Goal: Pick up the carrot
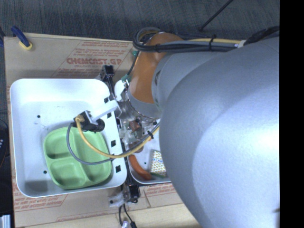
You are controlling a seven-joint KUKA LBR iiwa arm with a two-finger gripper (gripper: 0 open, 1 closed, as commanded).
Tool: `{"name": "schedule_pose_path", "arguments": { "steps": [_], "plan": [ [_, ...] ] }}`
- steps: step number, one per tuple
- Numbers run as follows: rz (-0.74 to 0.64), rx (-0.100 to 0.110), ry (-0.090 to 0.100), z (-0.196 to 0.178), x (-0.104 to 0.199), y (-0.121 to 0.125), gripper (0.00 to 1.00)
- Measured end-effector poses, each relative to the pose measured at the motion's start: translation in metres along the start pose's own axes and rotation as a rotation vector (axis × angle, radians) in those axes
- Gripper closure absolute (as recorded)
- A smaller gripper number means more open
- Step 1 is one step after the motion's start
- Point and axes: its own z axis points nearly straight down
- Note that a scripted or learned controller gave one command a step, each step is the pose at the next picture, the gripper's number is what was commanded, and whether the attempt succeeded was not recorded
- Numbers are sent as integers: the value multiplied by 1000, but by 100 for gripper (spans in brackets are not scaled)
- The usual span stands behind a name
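Near the right white bin's (142, 178) front-left corner lies the slim orange carrot (138, 167); the grey arm (223, 127) hides the grasp from me, so a descent could nudge the 1 patterned packet (158, 163) beside it.

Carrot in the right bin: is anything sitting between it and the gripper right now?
Nothing visible lies on the carrot, which rests at the right bin's near-left edge beside a patterned packet. The gripper sits just above it over the divide between bins, but the arm hides most of that bin.
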Motion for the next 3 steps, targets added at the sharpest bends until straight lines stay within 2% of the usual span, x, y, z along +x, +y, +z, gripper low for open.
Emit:
{"name": "schedule_pose_path", "arguments": {
  "steps": [1, 2, 3],
  "plan": [
    [6, 0, -1, 35, -11, -46, 100],
    [13, -1, -1, 52, 30, -8, 100],
    [-54, 0, 0, 17, 75, 9, 100]
  ]
}}
